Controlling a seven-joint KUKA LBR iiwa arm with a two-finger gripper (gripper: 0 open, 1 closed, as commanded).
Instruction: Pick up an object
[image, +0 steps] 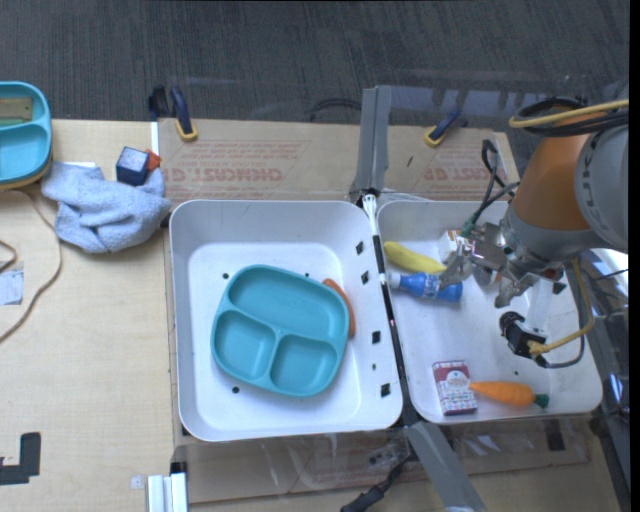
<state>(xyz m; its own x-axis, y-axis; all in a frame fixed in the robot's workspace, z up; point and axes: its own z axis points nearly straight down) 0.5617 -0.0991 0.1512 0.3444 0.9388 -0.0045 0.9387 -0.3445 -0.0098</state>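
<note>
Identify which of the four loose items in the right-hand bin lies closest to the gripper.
The blue tube, lying just beside the gripper. The yellow banana sits slightly further; the carrot and small red box lie at the bin's near edge.

In the right bin I see a yellow banana (413, 258) touching a blue tube (428, 287) at the back, and a red box (455, 388) beside an orange carrot (505, 394) in front.

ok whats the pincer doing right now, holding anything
pincer: cannot be told; it sits in the right bin by the blue tube.
</note>
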